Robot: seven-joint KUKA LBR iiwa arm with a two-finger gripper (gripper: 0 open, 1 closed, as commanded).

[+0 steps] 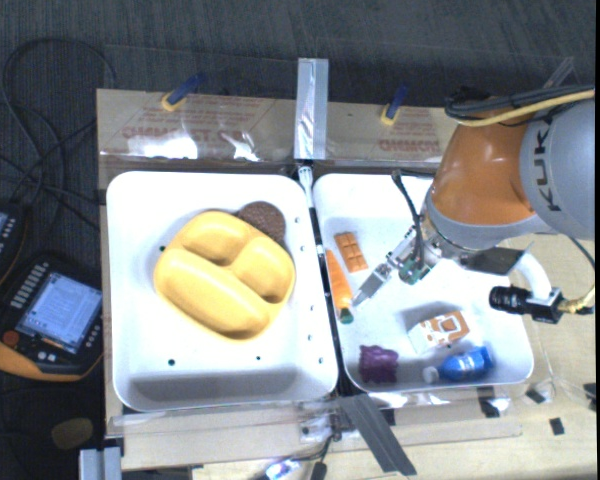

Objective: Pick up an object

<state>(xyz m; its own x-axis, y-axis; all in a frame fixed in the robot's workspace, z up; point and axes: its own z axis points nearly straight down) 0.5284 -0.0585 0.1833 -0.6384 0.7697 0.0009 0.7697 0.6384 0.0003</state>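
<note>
Right, I've got the gripper (pixel 372 283) low in the right bin (pixel 520 363), just beside the carrot (pixel 337 282) lying along the divider; can't tell if the jaws are apart or together. Carrot looks like my nearest candidate: light, stiff, smooth plastic I'd guess, so it may roll or slip. I'd pinch it across the orange mid-body, not the green tip. Near the carrot sits a waffle piece (pixel 351 252); further off, a purple toy (pixel 378 362), small carton (pixel 439 330), blue bottle (pixel 466 363).
</note>
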